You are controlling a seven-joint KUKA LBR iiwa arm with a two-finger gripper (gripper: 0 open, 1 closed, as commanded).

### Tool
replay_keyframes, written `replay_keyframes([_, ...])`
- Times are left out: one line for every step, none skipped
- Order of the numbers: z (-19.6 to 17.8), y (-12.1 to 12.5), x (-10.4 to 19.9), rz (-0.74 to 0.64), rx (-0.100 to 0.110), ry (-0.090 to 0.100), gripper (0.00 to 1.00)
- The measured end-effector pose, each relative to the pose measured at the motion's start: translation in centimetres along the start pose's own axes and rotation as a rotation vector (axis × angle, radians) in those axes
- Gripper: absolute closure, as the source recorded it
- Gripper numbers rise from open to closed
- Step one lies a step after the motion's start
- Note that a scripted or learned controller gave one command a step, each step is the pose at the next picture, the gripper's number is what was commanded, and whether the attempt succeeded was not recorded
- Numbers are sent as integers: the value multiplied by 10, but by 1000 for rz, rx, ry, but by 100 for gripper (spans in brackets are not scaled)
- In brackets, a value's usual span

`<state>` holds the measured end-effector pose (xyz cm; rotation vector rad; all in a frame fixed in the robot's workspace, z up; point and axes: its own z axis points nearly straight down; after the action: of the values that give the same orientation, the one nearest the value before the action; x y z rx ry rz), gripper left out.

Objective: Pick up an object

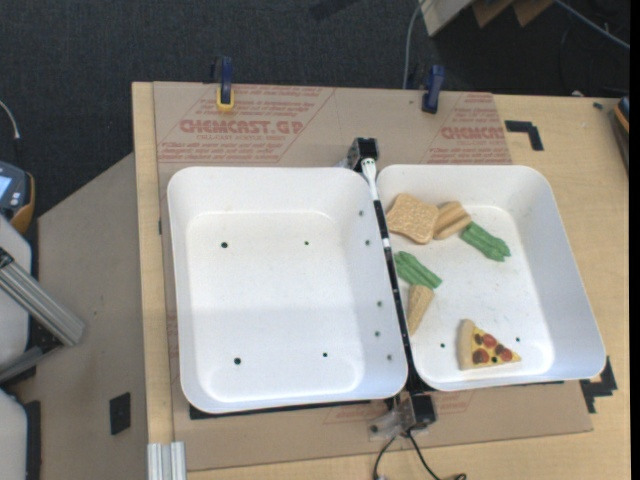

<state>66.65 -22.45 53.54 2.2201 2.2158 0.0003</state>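
Seeing both shallow white plastic bins rim to rim, left bin [270, 288] and right bin [535, 268], floors lying fully exposed to the camera. Loose toy food pieces [412, 218] resting flat on the right bin's floor, lying free with open space all around.

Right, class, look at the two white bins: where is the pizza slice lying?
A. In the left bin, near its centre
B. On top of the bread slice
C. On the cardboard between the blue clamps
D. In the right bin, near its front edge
D: the pizza slice lies in the right bin, near its front edge, apart from the bread slice.
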Motion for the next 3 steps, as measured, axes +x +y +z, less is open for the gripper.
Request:
replay_keyframes([-12, 1, 1, -2, -6, -4, 100])
replay_keyframes([-23, 1, 1, -2, -11, -8, 100])
replay_keyframes([-34, 2, 1, -3, -15, -11, 100])
